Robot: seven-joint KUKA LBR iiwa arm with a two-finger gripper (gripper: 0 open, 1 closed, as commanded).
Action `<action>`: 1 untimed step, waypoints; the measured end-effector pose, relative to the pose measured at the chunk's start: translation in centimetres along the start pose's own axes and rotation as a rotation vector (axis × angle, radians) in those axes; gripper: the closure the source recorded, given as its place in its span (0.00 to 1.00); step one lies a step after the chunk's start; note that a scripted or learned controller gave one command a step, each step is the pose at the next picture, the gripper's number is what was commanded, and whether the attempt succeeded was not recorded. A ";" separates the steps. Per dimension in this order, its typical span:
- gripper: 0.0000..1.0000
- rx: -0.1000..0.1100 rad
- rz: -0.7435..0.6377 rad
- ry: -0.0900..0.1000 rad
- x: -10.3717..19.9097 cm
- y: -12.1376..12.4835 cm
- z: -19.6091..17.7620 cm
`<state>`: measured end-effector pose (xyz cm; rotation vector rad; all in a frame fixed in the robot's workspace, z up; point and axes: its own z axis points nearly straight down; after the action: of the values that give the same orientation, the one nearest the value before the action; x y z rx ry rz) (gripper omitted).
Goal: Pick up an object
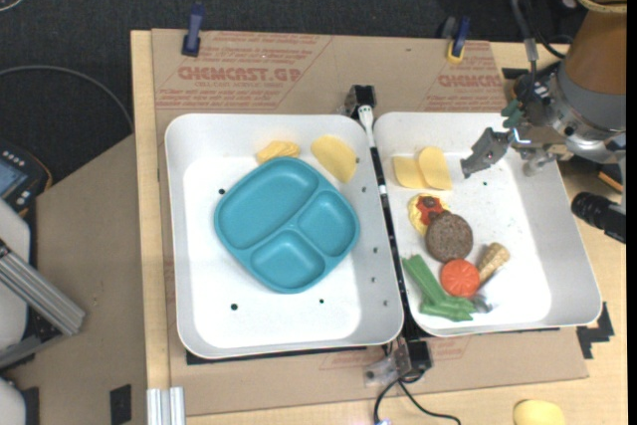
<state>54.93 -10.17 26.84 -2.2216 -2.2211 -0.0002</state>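
Two white bins sit side by side on the surface. From the camera view I read the left bin as holding a blue divided plate, with two yellow pieces at its far edge: a small one and a larger one.

The right bin holds the pickable items. Two yellow slices lie near its far left corner, touching each other. Nearer the camera I see a red-and-yellow piece, a brown patty just beside it, a red tomato, a tan piece and a green pod at the near wall.

The arm reaches in from the right. The jaws hang over the far part of the right bin, beside the yellow slices. I see nothing between them; I cannot tell whether they are open or closed.
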 end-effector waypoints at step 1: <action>0.00 0.010 0.002 0.003 -0.2 -3.1 11.9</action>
<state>51.81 -10.36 14.96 -2.2173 -2.2132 0.0077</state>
